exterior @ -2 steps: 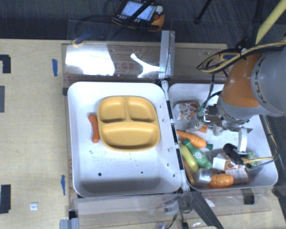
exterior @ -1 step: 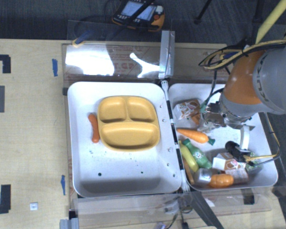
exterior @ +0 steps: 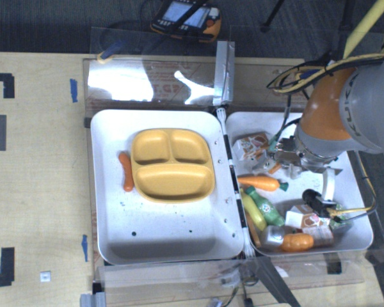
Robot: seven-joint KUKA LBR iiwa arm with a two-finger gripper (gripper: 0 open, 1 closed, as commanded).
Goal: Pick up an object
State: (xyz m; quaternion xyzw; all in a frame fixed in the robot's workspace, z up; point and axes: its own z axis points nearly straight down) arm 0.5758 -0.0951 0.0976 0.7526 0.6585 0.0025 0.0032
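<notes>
Whether the jaws are open or shut I can't tell from this angle; the gripper [exterior: 278, 160] is low over the right bin [exterior: 361, 226], in its upper left part, with the grey arm [exterior: 365, 107] and its orange band [exterior: 326, 114] coming in from the right above it. Things for picking are heaped in that bin. A printed packet [exterior: 249, 146] lies just left of the gripper, near the bin's back corner. A carrot [exterior: 261, 183] lies just below the gripper, lengthwise across the bin, its green end pointing right. Below the carrot a green bottle [exterior: 267, 208] lies at a slant, with a yellow piece [exterior: 254, 213] touching its left side against the bin wall. Along the front edge sit a grey can [exterior: 273, 236] and, touching it on the right, an orange piece [exterior: 299, 242]. A white and red packet [exterior: 310, 221] lies just above those two. The left bin [exterior: 109, 222] holds a yellow tray [exterior: 173, 164] with three compartments, lying flat near the middle. An orange stick [exterior: 126, 171] lies just beside the tray's left edge, running front to back. A clear panel [exterior: 147, 78] stands behind the left bin, and a handheld screen [exterior: 185, 18] lies on the floor beyond the bench.
</notes>
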